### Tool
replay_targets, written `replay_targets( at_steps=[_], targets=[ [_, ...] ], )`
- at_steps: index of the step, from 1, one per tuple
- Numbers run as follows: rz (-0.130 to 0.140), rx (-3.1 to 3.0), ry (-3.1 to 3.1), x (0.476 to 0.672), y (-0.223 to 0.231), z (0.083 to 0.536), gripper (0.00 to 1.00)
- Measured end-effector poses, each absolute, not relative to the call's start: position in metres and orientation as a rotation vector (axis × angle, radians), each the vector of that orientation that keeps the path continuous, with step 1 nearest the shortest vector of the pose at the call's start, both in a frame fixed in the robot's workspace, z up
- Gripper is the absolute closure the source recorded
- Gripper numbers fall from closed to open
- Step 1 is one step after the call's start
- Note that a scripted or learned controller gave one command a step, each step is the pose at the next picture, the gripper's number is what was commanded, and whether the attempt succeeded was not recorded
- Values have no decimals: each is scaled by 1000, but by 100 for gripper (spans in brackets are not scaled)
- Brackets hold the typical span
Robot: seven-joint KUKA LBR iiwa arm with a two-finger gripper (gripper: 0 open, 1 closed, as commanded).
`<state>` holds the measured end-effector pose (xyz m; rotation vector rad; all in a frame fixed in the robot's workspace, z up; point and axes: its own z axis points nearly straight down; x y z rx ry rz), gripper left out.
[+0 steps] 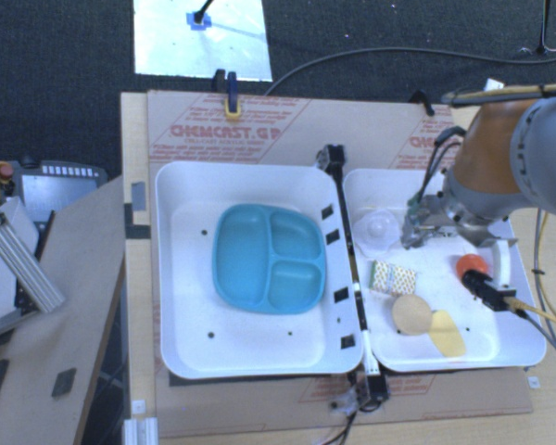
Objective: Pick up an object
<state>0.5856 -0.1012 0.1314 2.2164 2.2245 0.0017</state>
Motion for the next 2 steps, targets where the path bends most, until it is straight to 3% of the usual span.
replay_targets(
  at_steps=[2],
  targets=[
    [2,2215,2223,590,-113,224,100]
  ],
)
